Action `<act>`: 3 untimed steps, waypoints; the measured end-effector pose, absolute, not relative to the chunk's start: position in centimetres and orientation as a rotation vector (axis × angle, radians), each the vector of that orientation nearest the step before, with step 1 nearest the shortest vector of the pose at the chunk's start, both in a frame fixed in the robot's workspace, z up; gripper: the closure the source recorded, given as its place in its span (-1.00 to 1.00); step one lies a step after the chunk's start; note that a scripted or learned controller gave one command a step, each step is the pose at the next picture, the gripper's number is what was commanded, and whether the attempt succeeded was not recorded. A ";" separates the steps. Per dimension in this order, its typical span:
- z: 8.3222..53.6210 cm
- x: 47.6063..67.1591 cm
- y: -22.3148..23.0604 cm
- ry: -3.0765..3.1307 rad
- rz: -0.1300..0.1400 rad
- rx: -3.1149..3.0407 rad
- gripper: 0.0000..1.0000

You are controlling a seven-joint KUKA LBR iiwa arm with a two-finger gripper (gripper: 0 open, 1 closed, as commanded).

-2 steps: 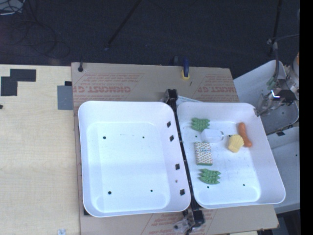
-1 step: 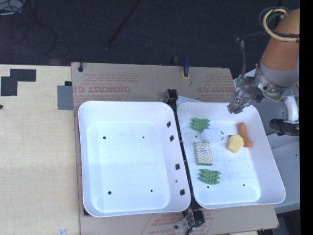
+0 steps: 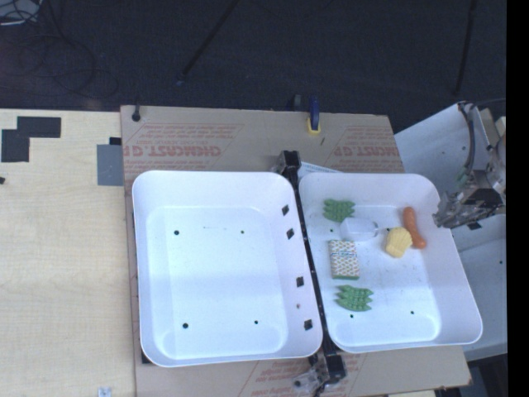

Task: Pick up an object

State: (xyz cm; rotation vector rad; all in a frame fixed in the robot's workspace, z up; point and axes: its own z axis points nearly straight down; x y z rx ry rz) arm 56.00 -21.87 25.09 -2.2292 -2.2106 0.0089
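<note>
The right bin (image 3: 446,321) holds several small items. An orange carrot-like piece (image 3: 414,227) lies near its right wall, with a yellow lump (image 3: 397,242) touching it on the left. A white rounded piece (image 3: 359,228) sits mid-bin, under a green leafy piece (image 3: 338,210). A pale patterned block (image 3: 344,259) lies below that, and a second green piece (image 3: 355,298) sits nearer the front. My gripper (image 3: 464,208) hangs just outside the right bin's right rim, right of the carrot, holding nothing that I can see.
The left bin (image 3: 153,329) stands beside the right one on a cardboard sheet (image 3: 215,143). A black divider with clips (image 3: 299,255) runs between the bins. A blue and yellow clamp (image 3: 314,116) sits at the cardboard's back edge.
</note>
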 end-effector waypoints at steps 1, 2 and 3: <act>26.7 61.7 -21.4 -2.225 -0.002 -2.222 1.00; 25.4 64.4 -15.9 -2.226 -0.001 -2.214 1.00; 24.6 58.3 -20.2 -2.214 0.008 -2.224 1.00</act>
